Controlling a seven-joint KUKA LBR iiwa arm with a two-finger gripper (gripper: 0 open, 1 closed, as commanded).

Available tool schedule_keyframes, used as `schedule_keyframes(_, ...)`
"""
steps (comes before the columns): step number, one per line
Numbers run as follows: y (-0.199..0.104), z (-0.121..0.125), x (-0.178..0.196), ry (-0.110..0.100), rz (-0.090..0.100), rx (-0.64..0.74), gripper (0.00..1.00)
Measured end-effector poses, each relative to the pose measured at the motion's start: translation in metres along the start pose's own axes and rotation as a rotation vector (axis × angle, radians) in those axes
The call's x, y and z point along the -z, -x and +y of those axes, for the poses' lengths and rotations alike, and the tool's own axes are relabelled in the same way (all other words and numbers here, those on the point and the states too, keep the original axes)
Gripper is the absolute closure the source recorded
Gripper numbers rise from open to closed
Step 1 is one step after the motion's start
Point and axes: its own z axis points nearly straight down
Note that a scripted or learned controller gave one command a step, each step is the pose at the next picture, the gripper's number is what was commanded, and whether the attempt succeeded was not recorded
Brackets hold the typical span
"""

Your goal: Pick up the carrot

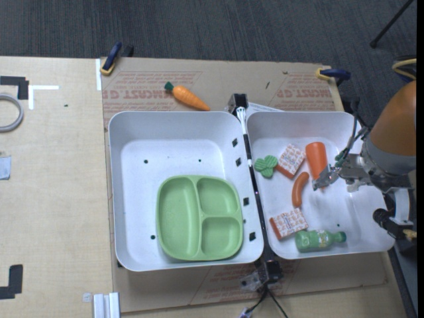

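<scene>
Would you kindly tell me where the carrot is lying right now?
The carrot lies outside both bins, on the cardboard just behind the left bin's back rim.

Dark grey carpet (218,15) across the top, pretty dim up there. Light wooden bench (50,211) below it, topped with a sheet of printed cardboard (218,88) held by blue clamps (111,57) at the far corners. Black tape marks (13,85) and a bit of white tape (43,90) over on the left side
</scene>
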Motion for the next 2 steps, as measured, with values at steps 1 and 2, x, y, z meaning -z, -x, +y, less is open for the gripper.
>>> schedule_keyframes(1,-0.065,0.053,-0.022,-0.006,0.007,-0.065,0.0)
schedule_keyframes(2,-0.118,0.062,0.074,-0.015,0.005,0.018,0.0)
